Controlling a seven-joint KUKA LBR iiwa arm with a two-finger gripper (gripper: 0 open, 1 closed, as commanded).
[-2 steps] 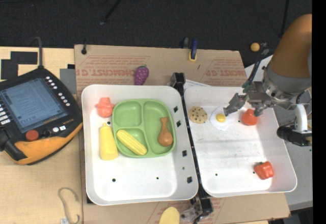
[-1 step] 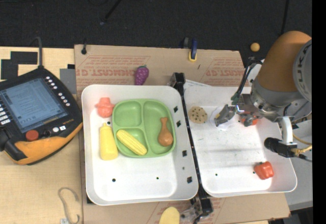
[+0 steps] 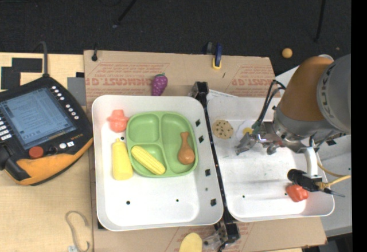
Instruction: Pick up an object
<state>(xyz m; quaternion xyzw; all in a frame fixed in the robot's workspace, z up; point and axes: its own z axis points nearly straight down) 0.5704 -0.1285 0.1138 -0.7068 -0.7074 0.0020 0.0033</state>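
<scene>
The grey arm with its orange band [image 3: 307,93] fills the right edge of the frame, bent over the right shallow white bin [image 3: 258,199]. The left shallow white bin [image 3: 149,205] holds a green sectioned plastic tray [image 3: 160,128] with a yellow toy corn cob [image 3: 148,160] and a brown toy drumstick [image 3: 185,149]. Left of the tray lie a yellow toy bottle [image 3: 121,160] and a pinkish-red toy [image 3: 117,121]. In the right bin, a round cookie [image 3: 222,128] sits upper left and a small red toy [image 3: 296,192] lower right. The gripper [image 3: 248,143] hovers just right of the cookie; I cannot tell how its tips are set.
</scene>
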